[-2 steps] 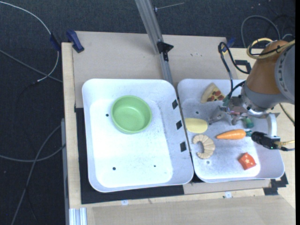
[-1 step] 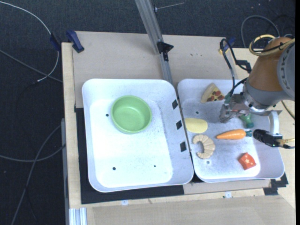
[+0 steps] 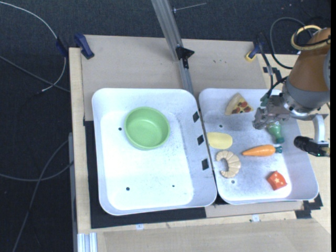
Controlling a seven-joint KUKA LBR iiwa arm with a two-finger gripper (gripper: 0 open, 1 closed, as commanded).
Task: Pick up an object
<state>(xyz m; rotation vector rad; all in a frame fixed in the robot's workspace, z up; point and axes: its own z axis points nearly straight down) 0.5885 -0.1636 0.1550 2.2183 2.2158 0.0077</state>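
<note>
From my seat I see the claw [image 3: 269,121] low over the far right part of the right-hand shallow white bin [image 3: 299,190], hanging from the grey arm with its orange band [image 3: 311,70] that comes in from the right. Whether the claw is apart or together I cannot tell; its tips blur into the bin floor. A small green, bottle-like toy [image 3: 276,132] lies just at the claw's near-right side, touching or almost touching it; I see nothing clearly between the tips.

Just left of the claw lies a toy pizza wedge, tan with red spots [image 3: 239,104]. Nearer to me, an orange plastic carrot with a green stub [image 3: 260,150] lies crosswise just below the green toy. Left of the carrot sits a pale yellow, lemon-like piece [image 3: 219,139], and beneath that a beige curled croissant-like piece [image 3: 229,163]. A small red block-like toy [image 3: 276,180] rests in the near right corner.

The left-hand white bin [image 3: 110,190] holds a round light-green plastic bowl [image 3: 147,127], upright, well apart from the claw. Both bins sit on the wooden tabletop [image 3: 131,62].
</note>
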